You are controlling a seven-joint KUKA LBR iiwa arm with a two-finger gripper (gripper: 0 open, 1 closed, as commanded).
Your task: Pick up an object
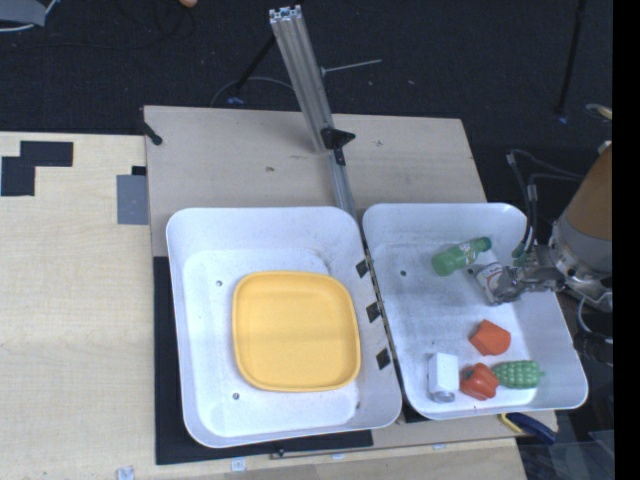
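My claw (497,284) hangs low over the right bin (420,368), reaching in across its right wall, and sits just right of the green bottle (460,256). That bottle lies on its side in the far part of the bin, cap end toward the right and angled slightly up the view. From this height the metal at my wrist blurs together, so I cannot tell how wide the claw stands, and I see nothing caught in it; I judge nothing is lifted yet.

The other candidates crowd the near right corner: an orange block (490,337) a little nearer than my claw, then a small white block (443,376), a red pepper-like piece (480,381) touching or almost touching it, and a knobbly green toy (518,373) just right of the red one. Packed like that, they offer poor room to close on one alone. The bottle lies apart with bare floor around it, which is likely why I am placed beside it.

The left bin (190,268) holds a yellow plate (296,330), flat and hard to pinch.
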